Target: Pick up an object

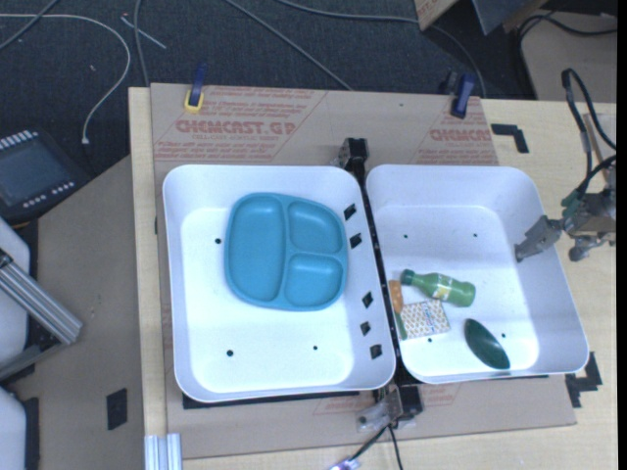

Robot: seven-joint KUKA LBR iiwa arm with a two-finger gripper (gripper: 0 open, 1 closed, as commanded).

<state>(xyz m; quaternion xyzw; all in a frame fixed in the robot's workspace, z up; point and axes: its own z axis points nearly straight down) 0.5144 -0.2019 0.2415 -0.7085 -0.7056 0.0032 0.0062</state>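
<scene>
Green bottle (440,286) lying flat in right bin (509,196); gripper (560,231) at rim, grip state indiscernible. Approach across its narrow body.

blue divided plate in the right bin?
No, the blue divided plate lies in the left bin; the right bin holds a green bottle and other small items.

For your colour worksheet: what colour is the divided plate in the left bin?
Light blue, a plain, even shade; the divided plate shows best in the camera view, from above.
</scene>
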